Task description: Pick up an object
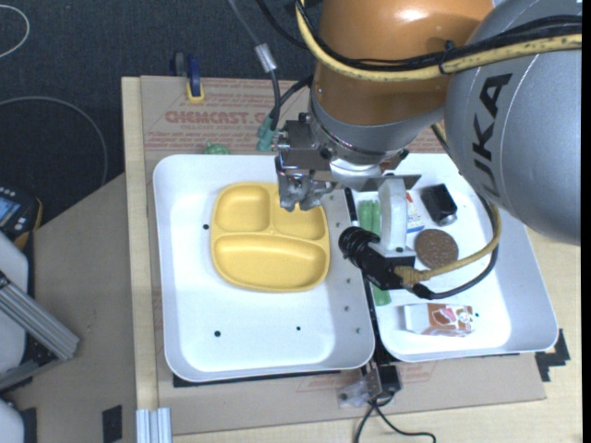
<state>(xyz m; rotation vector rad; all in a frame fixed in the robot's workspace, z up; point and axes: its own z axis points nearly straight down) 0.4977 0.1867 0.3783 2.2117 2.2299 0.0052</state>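
Note:
A yellow divided plate (268,240) lies in the left white bin (189,293). My gripper (297,195) hangs over the plate's upper right corner, near the bin divider. The right bin (517,312) holds a white tube (394,212), a green item (370,218), a small black block (439,202), a brown disc (436,246) and a small red-and-white packet (441,318). The grey and orange arm (406,53) covers the top of both bins.
A black cable clamp (374,264) with a yellow-black cable (466,252) hangs over the divider between the bins. A blue and yellow clip (193,77) sits at the bench's back left edge. Cardboard (148,155) lies under the bins.

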